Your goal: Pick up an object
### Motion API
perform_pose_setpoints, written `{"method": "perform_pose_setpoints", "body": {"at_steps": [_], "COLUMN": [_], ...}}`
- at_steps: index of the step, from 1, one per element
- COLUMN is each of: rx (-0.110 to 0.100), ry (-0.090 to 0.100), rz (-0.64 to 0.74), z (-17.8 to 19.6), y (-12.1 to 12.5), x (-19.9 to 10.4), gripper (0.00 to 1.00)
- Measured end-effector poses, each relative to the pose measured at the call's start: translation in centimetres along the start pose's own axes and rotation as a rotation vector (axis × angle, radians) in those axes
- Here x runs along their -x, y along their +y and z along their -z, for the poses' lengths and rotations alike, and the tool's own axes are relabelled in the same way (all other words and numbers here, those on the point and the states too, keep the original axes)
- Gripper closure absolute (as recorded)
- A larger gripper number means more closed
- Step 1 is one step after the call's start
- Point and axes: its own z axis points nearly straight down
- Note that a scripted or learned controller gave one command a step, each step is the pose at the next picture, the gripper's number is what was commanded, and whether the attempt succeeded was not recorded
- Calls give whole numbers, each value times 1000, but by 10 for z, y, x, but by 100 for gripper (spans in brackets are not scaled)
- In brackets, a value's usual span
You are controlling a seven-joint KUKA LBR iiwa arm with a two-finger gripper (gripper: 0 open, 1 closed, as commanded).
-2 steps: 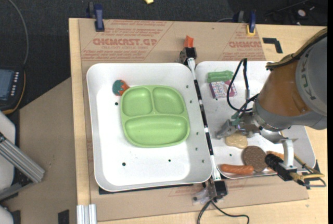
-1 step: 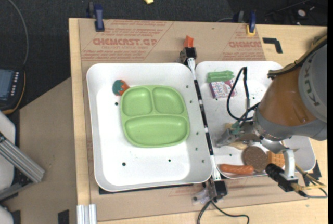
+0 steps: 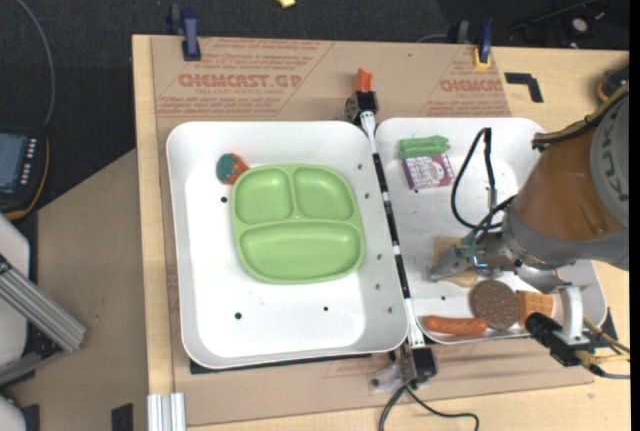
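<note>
Two white bins are seen side by side on the bench. In the left bin [image 3: 200, 249] a green divided plate [image 3: 297, 222] lies flat, with a small red-and-green object [image 3: 231, 167] just beside its upper left corner. In the right bin [image 3: 520, 134] the gripper [image 3: 455, 262] is lowered near the centre — whether anything is grasped cannot be told. A pink packet with a green top [image 3: 427, 163] lies toward the far side, well apart. A brown disc [image 3: 493, 302] and an orange sausage-shaped object [image 3: 455, 325] lie near the front edge.
</note>
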Motion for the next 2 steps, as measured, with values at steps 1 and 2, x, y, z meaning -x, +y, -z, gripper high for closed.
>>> {"method": "perform_pose_setpoints", "body": {"at_steps": [1, 2], "rx": [2, 15], "ry": [0, 0], "rz": [1, 10], "z": [10, 107], "y": [1, 78], "x": [-1, -43], "gripper": [100, 100]}}
